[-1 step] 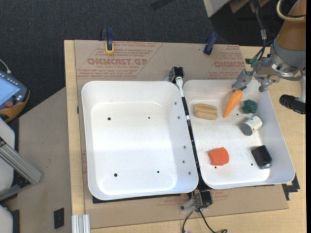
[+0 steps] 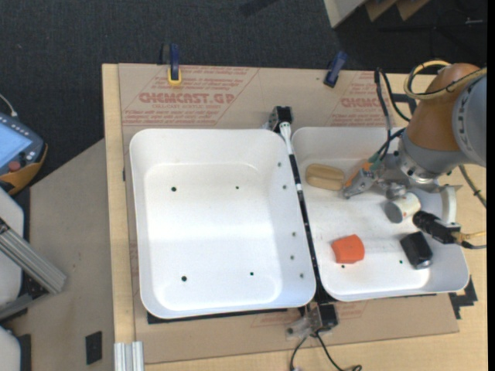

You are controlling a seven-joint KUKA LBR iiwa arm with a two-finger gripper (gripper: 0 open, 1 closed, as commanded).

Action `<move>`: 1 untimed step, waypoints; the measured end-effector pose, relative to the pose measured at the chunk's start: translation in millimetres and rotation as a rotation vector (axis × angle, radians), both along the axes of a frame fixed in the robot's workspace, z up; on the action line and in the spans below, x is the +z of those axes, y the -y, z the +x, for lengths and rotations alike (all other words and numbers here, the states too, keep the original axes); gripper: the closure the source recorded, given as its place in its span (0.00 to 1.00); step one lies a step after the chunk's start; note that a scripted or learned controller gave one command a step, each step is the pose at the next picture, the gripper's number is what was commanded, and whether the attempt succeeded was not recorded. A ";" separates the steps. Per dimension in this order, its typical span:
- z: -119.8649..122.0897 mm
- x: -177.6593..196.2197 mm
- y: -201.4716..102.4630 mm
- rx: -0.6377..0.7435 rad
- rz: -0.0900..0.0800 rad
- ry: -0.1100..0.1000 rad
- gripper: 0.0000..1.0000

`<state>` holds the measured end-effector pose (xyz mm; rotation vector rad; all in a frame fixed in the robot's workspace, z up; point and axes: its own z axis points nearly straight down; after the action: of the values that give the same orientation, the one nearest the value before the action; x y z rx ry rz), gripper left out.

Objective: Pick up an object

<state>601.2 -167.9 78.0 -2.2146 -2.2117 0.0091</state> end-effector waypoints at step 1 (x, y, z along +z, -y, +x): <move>24.0 87.9 -0.7 0.003 -0.007 0.022 0.00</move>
<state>625.3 -167.2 165.9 -2.2256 -2.2301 -0.0077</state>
